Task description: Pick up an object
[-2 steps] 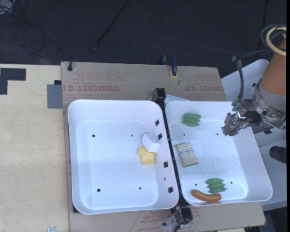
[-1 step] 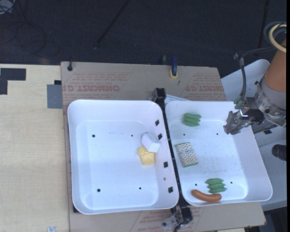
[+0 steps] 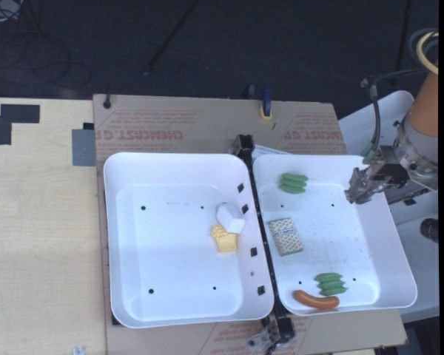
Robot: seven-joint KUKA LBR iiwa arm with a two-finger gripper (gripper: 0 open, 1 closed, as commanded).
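Nearest the lens, along the bottom of the view, sits the front lip of the cardboard sheet (image 3: 207, 128) that underlies everything; it is the largest thing on the pale wooden bench (image 3: 37, 235) and carries reversed red print along its far strip. Two shallow white bins rest on it side by side, touching along black clips down the middle seam. Left bin (image 3: 133, 272) is the broader-looking one and holds a small white block (image 3: 230, 218) leaning against a yellow ridged piece (image 3: 223, 238), both close to its right wall. Right bin (image 3: 385, 272) holds four things: a patterned rectangular packet (image 3: 286, 236) near its left wall, a green segmented object (image 3: 293, 183) at the far end, another green segmented object (image 3: 330, 282) at the near end, and an orange-brown sausage (image 3: 316, 299) lying just in front of that, nearly touching it. From the right comes the arm (image 3: 422, 135), its orange band visible above the wrist, with cables looping around it. Its gripper (image 3: 357, 189) hangs over the right bin's far right part, well apart from every object there; nothing is between its fingers, and at this angle the dark, blurred tip makes it impossible to tell whether the claw is spread or closed.
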